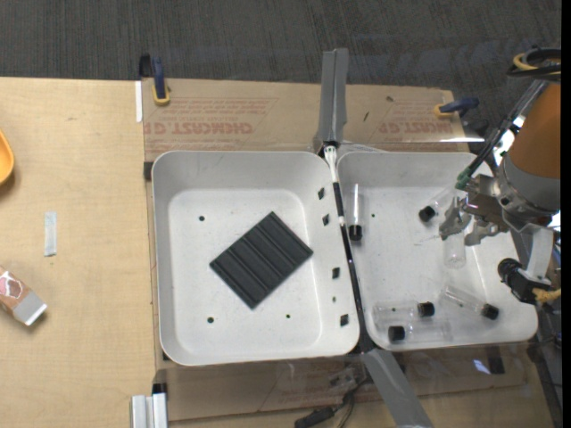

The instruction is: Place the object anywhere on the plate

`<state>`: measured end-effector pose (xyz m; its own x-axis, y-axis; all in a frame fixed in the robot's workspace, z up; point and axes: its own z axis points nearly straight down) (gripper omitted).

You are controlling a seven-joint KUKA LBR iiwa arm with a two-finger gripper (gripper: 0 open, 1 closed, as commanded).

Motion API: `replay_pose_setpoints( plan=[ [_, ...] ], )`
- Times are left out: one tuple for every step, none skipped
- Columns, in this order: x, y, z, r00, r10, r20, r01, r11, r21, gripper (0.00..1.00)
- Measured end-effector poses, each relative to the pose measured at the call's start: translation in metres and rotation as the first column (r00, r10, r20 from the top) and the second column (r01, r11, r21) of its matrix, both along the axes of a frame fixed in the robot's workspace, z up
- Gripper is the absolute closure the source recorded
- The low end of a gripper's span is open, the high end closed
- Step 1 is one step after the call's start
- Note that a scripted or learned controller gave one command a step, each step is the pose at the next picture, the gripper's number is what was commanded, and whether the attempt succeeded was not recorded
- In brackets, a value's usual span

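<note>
We count two white bins: the left bin and the right bin. One dark ribbed plate lies in the left bin. About five clear pens with black caps scattered in the right; overlap makes that count uncertain.

Centre frame, two white bins side by side. The left bin carries a dark ribbed plate, turned diamond-wise near its middle. Over at the right edge the arm's gripper hangs above the right bin, a clear tube just beneath it. More clear tubes with black caps lie along that bin's lower edge.
</note>
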<state>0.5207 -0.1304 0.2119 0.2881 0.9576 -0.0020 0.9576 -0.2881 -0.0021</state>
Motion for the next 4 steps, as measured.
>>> replay_pose_setpoints(
  plan=[
    [0.025,0.058,-0.008,0.996,-0.093,-0.001,0.093,0.996,-0.001,1.00],
    [0.075,0.140,-0.023,0.999,0.036,-0.002,-0.036,0.999,-0.001,1.00],
    [0.107,0.249,0.009,0.917,0.399,0.000,-0.399,0.917,0.000,1.00],
    [0.107,0.248,0.009,0.917,0.399,0.000,-0.399,0.917,-0.001,0.00]
  ],
)
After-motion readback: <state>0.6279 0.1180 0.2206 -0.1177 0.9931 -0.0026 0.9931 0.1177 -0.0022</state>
